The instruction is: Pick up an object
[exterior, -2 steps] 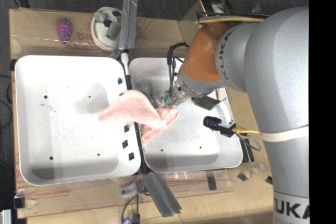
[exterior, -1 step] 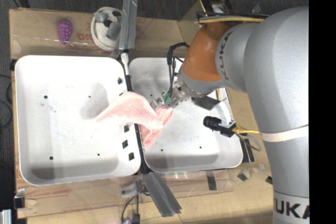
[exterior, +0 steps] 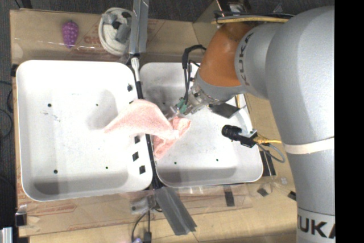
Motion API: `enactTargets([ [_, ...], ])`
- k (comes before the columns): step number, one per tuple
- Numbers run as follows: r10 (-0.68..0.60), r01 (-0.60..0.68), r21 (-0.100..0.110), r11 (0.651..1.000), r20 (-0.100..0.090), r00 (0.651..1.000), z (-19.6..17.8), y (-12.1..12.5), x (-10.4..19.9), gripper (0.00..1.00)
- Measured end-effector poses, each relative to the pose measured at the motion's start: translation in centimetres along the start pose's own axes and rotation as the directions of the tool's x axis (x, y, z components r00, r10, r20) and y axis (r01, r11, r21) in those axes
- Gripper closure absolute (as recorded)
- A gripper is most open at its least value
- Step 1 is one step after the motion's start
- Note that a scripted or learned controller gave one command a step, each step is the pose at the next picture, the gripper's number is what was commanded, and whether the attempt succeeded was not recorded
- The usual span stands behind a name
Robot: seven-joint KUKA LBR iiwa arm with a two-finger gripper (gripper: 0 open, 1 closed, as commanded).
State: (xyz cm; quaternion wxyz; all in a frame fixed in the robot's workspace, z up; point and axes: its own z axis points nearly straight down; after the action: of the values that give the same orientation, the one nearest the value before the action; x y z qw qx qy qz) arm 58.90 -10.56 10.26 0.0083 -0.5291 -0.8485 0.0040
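Pink cloth (exterior: 139, 116) lies draped across the wall shared by the two white bins (exterior: 34, 122), so either side offers an edge; the hand (exterior: 185, 105) sits at its right end; grip state cannot be told.

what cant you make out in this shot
Right bin, camera view: its right side and far corner are hidden under the arm.
Gripper, camera view: small and blurred, so whether it touches the cloth is unclear.
Purple thing on the bench, camera view: too small to identify.
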Motion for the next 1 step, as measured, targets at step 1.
enactTargets([
  [1, 0.000, 0.000, 0.000, 1.000, 0.000, 1.000, -0.01, 0.00, -0.01, 0.00],
])
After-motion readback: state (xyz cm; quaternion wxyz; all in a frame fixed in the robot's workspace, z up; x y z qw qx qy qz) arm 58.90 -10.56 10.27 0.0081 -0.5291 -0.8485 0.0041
